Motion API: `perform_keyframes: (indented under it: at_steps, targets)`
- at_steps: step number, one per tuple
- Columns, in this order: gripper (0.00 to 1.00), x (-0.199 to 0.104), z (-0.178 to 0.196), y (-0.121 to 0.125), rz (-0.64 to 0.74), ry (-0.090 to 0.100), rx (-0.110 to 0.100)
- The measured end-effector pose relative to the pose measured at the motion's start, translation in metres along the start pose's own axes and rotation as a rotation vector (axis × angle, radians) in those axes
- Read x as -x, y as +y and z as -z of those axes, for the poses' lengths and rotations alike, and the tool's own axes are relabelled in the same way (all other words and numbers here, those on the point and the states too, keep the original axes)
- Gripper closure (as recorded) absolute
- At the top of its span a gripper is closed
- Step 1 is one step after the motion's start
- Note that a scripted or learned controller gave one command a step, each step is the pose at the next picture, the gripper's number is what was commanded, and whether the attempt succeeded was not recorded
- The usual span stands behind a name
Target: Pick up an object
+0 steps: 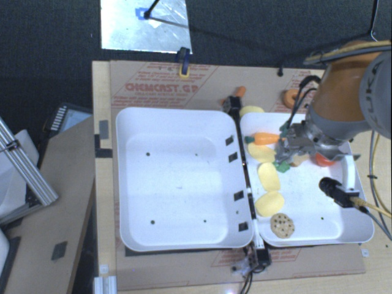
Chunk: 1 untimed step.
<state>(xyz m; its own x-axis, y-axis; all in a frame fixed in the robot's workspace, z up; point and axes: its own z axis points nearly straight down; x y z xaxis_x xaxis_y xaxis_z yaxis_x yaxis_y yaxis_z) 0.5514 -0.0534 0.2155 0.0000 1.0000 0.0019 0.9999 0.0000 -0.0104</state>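
Observation:
The right bin (358, 228) holds toy food: an orange carrot (264, 138), several pale yellow pieces (268, 176), a brown cookie (282, 225), a red piece (323, 160) and a small green bit (283, 167). My gripper (288, 155) hangs low over the upper middle of this bin, just right of the carrot and above the green bit. Its fingertips are hidden among the dark wrist parts. A yellow piece (251, 110) lies at the bin's top left corner.
The left bin (128, 121) sits beside the right one, with black clips (233, 141) along the shared edge. An orange ring (290, 97) lies on the cardboard behind the right bin. A black cable fitting (335, 190) juts over the right bin.

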Motion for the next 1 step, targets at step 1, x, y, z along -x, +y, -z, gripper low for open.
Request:
perform_keyframes:
  at_steps: [1]
  targets:
    - [1.0,0.016,0.1285,-0.0077,0.003,-0.004,0.026]
